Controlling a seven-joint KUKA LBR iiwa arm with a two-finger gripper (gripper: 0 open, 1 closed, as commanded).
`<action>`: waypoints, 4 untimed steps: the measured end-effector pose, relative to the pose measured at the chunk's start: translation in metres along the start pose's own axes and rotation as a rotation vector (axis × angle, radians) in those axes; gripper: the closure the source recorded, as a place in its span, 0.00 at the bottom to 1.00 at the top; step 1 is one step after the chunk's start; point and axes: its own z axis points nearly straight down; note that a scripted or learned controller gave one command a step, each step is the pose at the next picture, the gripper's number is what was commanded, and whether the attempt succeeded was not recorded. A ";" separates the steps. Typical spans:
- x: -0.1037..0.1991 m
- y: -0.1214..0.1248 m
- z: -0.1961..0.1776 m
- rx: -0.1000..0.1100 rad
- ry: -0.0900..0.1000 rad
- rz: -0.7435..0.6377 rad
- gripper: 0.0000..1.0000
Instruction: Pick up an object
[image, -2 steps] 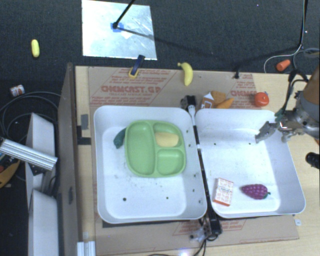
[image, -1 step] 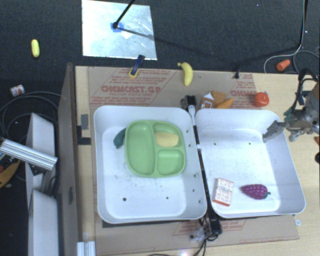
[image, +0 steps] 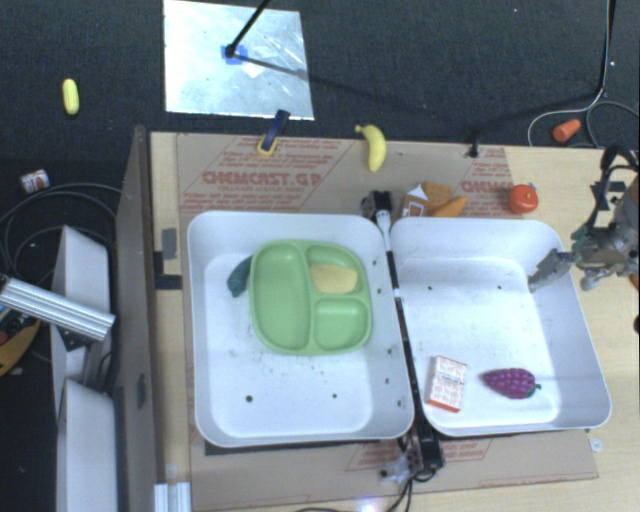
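Camera view: the hand (image: 580, 262) hovers at the right bin's (image: 480, 250) far right rim; whether it is wide or narrow cannot be told. Purple grapes (image: 510, 382) and a small carton (image: 447, 384) lie near the front. A clean pick likely means centring squarely over one before descending.

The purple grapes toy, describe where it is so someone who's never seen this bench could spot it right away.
Of the two white bins, look in the right bin, toward its front right corner. The purple grapes toy lies flat on the bin floor, just right of a small red and white box. It is the one dark purple, bumpy, oval thing there; its neighbour is flat and rectangular.
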 end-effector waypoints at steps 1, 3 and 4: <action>0.001 -0.014 -0.014 -0.001 0.001 0.000 0.00; 0.001 -0.019 -0.012 -0.001 0.001 0.000 0.00; 0.000 -0.025 0.001 0.000 0.000 0.000 0.00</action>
